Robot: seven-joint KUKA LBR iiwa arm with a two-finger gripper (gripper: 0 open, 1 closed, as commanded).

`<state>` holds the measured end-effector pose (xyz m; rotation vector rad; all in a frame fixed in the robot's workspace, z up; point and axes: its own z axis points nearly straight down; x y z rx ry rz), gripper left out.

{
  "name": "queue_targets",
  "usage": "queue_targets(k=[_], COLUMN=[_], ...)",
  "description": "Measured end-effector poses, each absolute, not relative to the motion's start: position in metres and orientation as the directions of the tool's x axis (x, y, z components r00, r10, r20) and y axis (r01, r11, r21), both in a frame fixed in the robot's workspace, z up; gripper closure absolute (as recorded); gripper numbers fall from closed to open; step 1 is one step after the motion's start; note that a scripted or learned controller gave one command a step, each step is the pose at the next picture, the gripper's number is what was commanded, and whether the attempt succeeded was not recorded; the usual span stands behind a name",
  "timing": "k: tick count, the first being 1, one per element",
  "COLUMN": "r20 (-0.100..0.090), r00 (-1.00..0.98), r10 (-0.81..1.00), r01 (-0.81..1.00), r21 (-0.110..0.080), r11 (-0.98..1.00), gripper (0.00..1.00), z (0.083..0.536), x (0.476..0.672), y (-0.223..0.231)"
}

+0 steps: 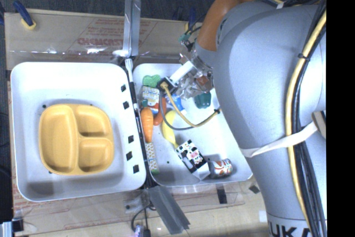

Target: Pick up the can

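Can lies on its side near the front right corner of the right bin, red and white, just beside a black-and-white carton that sits to its left. Farther up the same bin are a banana, a carrot along the left wall, and a green packet near the back. The tool hangs over the back half of this bin, well apart from the can, close to a teal cup; whether it is clenched or released I cannot tell, since the wrist and cabling hide its tip. Nothing can be seen in its grip. The big grey arm covers the right side of the bin. In the left bin rests a yellow tray with three compartments, and both bins stand on the table. By my judgement the task is at the approach step, with the can not yet reached. The next move calls for carrying the tool toward the front corner, lining it across the can's round body, and coming down clear of the carton and the bin wall, which crowd the can on two sides.
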<state>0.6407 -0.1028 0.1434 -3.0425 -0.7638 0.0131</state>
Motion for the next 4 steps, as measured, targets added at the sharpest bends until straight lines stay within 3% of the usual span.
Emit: queue_targets(k=[1,2,3,4], r20=[-0.007,-0.007,0.002,0.0], r00=[0.836,0.835,0.655,0.374], r10=[0.549,0.55,0.756,0.928], r01=[0.549,0.55,0.756,0.928], r21=[-0.009,-0.009,-0.004,-0.006], r11=[-0.836,-0.835,-0.655,-0.374], gripper=[1.0,0.0,0.0,0.0], z=[0.156,0.156,0.111,0.089], x=[0.634,0.634,0.642,0.541], y=[-0.098,-0.098,-0.12,-0.188])
